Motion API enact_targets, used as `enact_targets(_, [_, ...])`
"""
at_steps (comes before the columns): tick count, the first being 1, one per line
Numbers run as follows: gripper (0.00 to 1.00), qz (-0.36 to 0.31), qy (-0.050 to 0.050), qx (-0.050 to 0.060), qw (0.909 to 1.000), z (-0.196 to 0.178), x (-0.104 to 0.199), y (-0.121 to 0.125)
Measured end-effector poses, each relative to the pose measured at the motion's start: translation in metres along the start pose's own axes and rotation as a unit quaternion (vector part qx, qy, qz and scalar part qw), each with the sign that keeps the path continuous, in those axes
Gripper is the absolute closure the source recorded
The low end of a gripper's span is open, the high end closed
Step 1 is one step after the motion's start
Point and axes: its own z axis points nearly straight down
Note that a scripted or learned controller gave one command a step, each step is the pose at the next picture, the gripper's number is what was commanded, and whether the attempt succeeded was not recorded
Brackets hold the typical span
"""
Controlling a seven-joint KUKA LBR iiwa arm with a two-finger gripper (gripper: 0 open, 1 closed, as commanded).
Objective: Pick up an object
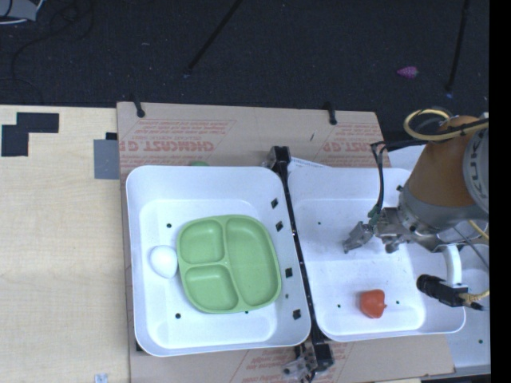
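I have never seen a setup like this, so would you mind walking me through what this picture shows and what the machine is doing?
The picture comes from a single camera fixed above a bench, looking down at a slant. The grey and orange shape at the right is a robot arm, reaching in from that side. At its tip is a pincer, its tool for grasping things, now over the right bin. I see nothing between its fingers. Two shallow white bins sit side by side. The right one holds a small red object, lying apart from the pincer. The left bin holds a green divided plate with a white egg-like ball at its left edge. The job is to pick something up; that is not yet done.
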Motion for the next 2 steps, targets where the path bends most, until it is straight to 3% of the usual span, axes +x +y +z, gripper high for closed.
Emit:
enact_targets(1, [1.00, 0.002, 0.000, -0.001, 1.0000, -0.012, -0.001, 0.000])
enact_targets(2, [1.00, 0.002, -0.001, -0.004, 1.0000, -0.057, -0.003, -0.006])
